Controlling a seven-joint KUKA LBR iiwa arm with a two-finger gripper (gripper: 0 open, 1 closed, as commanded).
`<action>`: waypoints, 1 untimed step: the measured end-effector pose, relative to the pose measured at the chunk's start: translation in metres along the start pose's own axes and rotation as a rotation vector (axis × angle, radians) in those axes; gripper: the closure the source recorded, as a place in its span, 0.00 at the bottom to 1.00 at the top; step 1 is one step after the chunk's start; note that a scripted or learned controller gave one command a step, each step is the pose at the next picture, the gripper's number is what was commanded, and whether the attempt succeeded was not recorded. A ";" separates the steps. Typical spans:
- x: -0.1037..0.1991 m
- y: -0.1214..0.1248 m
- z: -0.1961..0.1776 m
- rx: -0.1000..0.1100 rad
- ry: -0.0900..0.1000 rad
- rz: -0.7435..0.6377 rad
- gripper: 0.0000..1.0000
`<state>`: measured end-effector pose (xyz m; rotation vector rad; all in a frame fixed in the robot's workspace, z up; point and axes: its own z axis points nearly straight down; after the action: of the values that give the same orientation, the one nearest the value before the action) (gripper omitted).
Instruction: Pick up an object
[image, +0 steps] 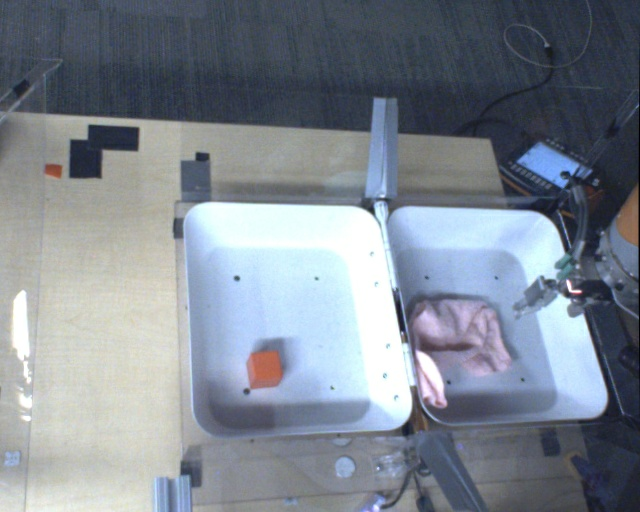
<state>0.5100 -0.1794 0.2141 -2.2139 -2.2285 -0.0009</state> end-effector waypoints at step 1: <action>0.034 0.008 0.119 -0.006 -0.002 -0.099 0.00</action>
<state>0.5176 -0.1456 0.0956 -2.1042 -2.3399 -0.0056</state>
